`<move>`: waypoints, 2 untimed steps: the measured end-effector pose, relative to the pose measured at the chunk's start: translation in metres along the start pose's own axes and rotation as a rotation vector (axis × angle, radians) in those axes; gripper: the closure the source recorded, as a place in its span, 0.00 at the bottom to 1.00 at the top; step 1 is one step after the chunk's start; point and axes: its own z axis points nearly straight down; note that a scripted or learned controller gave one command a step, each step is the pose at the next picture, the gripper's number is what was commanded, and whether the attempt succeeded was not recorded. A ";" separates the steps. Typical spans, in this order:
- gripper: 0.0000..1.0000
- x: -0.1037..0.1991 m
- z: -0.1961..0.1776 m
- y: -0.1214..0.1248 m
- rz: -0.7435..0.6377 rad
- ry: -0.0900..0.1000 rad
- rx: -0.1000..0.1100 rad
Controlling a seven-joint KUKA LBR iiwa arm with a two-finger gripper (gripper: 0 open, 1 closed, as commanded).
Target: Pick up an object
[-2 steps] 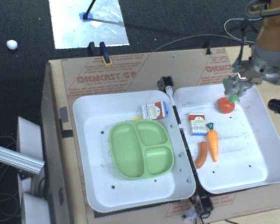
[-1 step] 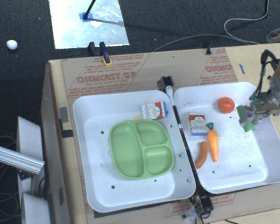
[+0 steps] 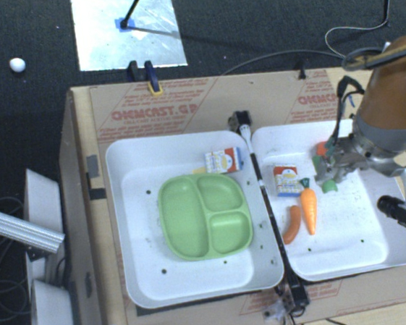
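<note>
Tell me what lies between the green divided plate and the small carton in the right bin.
In the camera view, the touching rims of the two bins run between the green divided plate and the small carton; otherwise bare white bin floor.

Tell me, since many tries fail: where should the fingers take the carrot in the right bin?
Grip the carrot across its thick orange middle, coming straight down from above. It lies flat, lengthwise toward the camera, green top pointing away. The orange sausage-like piece lies close on the left, so closing across that side looks tight.

Arm in from right, wrist bent, tool (image 3: 327, 174) low, pointing left.
</note>
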 end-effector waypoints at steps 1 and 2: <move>1.00 0.015 -0.034 0.012 0.000 0.000 -0.002; 1.00 -0.023 -0.039 0.045 0.002 -0.002 -0.002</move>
